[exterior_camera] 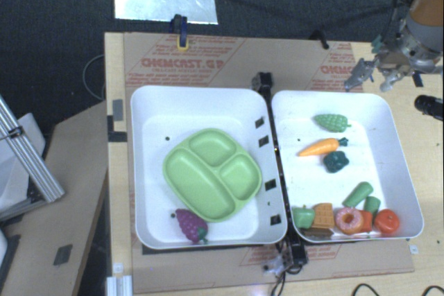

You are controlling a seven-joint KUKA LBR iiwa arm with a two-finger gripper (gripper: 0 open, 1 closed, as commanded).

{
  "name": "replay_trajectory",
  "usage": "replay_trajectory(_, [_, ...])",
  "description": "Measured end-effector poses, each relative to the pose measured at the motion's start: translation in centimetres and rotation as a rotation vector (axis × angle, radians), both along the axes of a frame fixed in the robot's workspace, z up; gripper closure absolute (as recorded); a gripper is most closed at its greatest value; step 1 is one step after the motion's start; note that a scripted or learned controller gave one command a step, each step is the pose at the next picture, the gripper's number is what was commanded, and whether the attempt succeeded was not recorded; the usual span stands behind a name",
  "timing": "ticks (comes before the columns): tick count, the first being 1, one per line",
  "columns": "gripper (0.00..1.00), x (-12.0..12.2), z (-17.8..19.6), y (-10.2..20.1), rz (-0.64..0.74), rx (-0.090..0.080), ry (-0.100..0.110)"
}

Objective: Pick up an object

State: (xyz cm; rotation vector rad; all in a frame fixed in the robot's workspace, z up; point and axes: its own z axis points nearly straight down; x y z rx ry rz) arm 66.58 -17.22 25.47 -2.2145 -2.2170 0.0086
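Pick not yet made. The pincer (374, 77) hangs at the upper right of the camera view, above the bare surface (291, 55) just beyond the far rim of the right bin (399, 142), outside the bin's footprint. Its two fingers stand spread apart with nothing between them; it has hold of no object. Candidate objects all lie at rest in the bins. In the right bin: a green leafy piece (331, 123) near the far wall, an orange carrot (319, 146) just below it, a dark green piece (336, 162) just beside the carrot's leafy end, and along the near wall a crowded row comprising a green pepper (302, 217), a brown block (322, 213), a pink donut (346, 220), a red tomato (387, 220) and a green pod (357, 193) leaning above the row. In the left bin (149, 149): a green divided plate (211, 174) and, touching its near edge, a purple grape bunch (190, 224). Judgement: the task stands at its opening stage, approach only. Remaining are selection of an object, travel over it, descent, closing and lift. The leafy piece, carrot and dark green piece lie nearest the pincer and well apart from the near-wall row, so they offer the clearer approach; the crowded row carries greater risk of a fouled or double grasp.
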Motion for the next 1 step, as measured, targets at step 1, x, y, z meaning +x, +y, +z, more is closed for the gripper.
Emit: replay_trajectory(1, [0.00, 0.22, 0.77, 0.06, 0.002, -0.002, -0.012])
